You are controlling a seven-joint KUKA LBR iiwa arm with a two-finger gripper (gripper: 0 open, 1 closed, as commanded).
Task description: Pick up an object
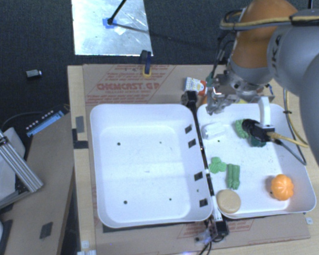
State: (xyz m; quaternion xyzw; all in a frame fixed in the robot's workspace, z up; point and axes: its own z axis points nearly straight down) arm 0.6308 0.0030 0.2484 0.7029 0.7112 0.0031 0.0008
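nearest sits a tan disc (228,201) by the right bin (296,166) front; gripper (217,103), state unclear, should descend squarely over one isolated object.

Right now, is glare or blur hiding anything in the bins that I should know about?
Camera view: the arm is close to the lens and soft. The gripper is small and slightly blurred over the right bin. A pale item nearly washes out against the white floor. The orange fruit and green pieces read clearly. A foil sheet beyond the bench glares.
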